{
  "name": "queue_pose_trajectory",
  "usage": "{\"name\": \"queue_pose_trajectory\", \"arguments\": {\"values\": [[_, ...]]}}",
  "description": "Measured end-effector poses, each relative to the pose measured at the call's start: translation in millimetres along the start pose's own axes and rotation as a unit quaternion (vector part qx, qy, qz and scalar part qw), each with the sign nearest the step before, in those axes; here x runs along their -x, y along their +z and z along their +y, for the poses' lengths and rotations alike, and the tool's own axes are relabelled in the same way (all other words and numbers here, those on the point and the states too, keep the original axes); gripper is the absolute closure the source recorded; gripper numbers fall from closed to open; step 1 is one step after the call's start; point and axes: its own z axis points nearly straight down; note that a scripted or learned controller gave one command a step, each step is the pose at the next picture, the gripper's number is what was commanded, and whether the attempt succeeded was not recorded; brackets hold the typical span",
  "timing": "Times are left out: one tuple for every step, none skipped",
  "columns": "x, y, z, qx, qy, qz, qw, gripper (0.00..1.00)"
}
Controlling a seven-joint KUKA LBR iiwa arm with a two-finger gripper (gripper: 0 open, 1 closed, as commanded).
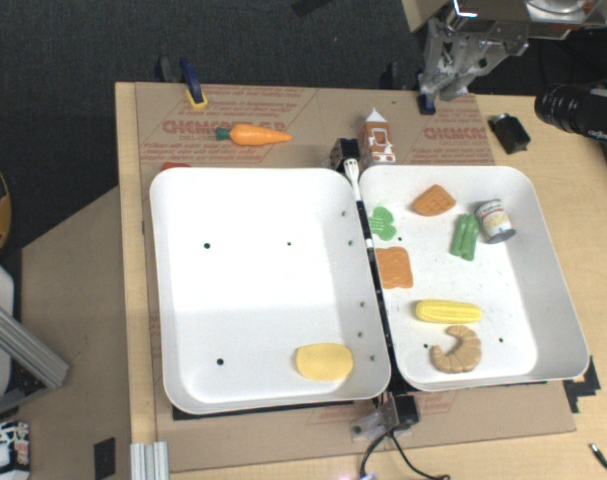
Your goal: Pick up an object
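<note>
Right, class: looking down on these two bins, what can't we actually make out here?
- Gripper, camera view: small and far off at the top edge, finger state unreadable.
- Arm: cut off by the top and right edges.
- Tin can label: too small to read.
- Carton behind the bins: print too small.

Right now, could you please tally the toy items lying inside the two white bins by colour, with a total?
Yellow: 2, a round piece in the left bin, a corn cob in the right bin
Orange: 2, a waffle-like piece, a flat slab
Green: 2, a leafy piece, a long piece
Tan: 1, a croissant
Grey: 1, a small can
Total: 8
</note>
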Motion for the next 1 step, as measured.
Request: {"name": "queue_pose_trajectory", "arguments": {"values": [[-51.1, 91.6, -53.4, -0.016, -0.003, -0.002, 0.9999, 1.0]]}}
